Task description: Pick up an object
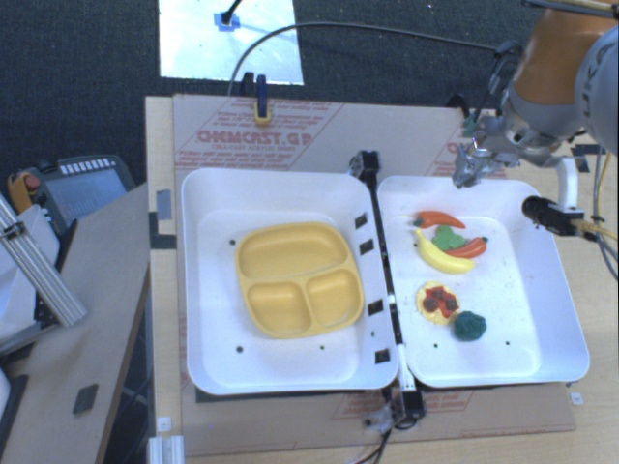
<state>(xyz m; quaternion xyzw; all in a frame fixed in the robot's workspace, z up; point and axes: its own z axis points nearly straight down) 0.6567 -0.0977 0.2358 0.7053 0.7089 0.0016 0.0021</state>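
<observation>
Right bin holds the pickable items, clustered in its middle: a yellow banana, curved and smooth, lying flat; an orange carrot-like piece just above it; a red chili-shaped piece touching the banana's right end; a small green bit wedged between these. Below the cluster sits a round flat pizza-like disc, yellow with red topping, and just beside its lower right a dark green broccoli-like lump, bumpy texture. All look like plastic toy food.

Gripper hangs over the far edge of the right bin, above and apart from the carrot piece, nothing between its fingers; cannot tell whether they are spread or closed. Arm is grey metal with an orange band, coming in from the right.

Left bin has a yellow three-compartment tray, matte, rounded corners, slightly rotated. Both bins are shallow, white, glossy plastic, joined at a black-clipped seam.

Bins rest on a brown cardboard sheet with red print, on a light wooden bench. Dark carpet behind, a shiny square plate with a cable on it. Pendant-like controller at left.
</observation>
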